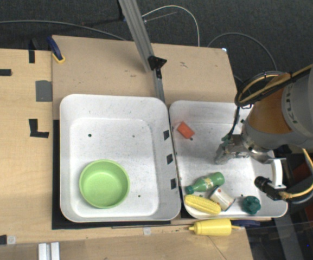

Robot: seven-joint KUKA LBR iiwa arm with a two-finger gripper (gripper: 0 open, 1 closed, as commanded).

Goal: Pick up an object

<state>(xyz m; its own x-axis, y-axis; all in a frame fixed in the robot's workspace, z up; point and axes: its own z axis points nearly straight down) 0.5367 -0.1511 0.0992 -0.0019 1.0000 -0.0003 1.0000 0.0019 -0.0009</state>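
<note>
Reaches in from the right edge of the frame, grey body with orange band bulking over the right side of the right white bin (199,110). Bends down and leftward to end in the dark two-finger gripper (227,150), low over bare bin floor at centre right of the frame; cannot tell whether open or closed, and nothing seen held in it. Up and to the left of the gripper, apart from it: small orange block (185,129), lying tilted. Below the gripper, near the bin's lower edge: green plastic bottle (206,182) on its side, long axis running lower left to upper right, narrow end toward lower left. Just beneath: yellow toy corn cob (202,204), long axis nearly left to right, beside a small pale cylinder (222,198) and a dark green lump (250,203). Outside the bin, on the bench edge: yellow plastic bottle (213,227) lying left to right. In the left white bin (113,104), lower left: round light green bowl (104,183), upright.
</note>
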